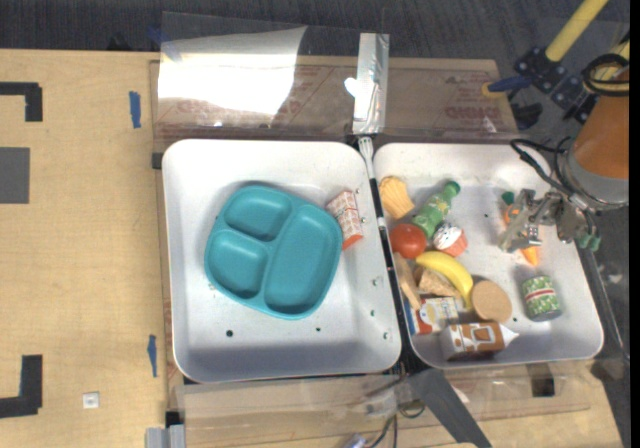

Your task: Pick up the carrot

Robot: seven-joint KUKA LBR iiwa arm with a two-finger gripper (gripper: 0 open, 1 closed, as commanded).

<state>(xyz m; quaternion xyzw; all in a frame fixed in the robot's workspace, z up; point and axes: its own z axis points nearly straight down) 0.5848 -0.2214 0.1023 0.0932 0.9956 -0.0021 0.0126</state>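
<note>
- The left bin is shallow white plastic with rounded corners; a smooth teal plate with three compartments lies in its middle.
- A small red-and-white carton leans against the plate's right rim, near the divide between the bins.
- The right bin holds a crowd of toy food along its left side: a ridged yellow-orange corn piece, a green bottle, a glossy red tomato, a curved yellow banana, a round tan cookie and a brown carton.
- A green striped can lies alone toward the bin's lower right.
- The carrot, a small orange cone, lies just above that can, right at the gripper's tips.
- The gripper points down at the carrot's upper end; whether its metal fingers are open or closed, I cannot tell.
</note>
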